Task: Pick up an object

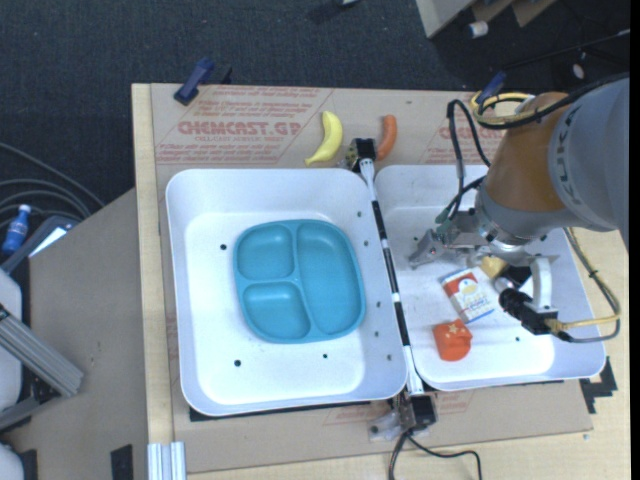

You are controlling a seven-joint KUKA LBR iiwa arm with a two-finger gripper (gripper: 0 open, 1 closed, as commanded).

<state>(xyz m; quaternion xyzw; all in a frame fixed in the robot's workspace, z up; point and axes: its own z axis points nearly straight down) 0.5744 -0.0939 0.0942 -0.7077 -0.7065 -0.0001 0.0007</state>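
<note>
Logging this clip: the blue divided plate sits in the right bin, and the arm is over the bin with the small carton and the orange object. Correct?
Not quite. The camera view shows the blue divided plate in the left bin, not the right. The rest holds: the arm is over the right bin, which holds the small carton and the orange object.

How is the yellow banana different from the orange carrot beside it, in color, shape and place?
The banana is yellow and curved; the carrot is orange and nearly straight. The banana looks thicker and a little longer than the carrot. The banana lies behind the left bin, while the carrot lies nearer the seam between the left bin and the right bin. Both rest on the cardboard outside the bins, and both look like toy food.
</note>
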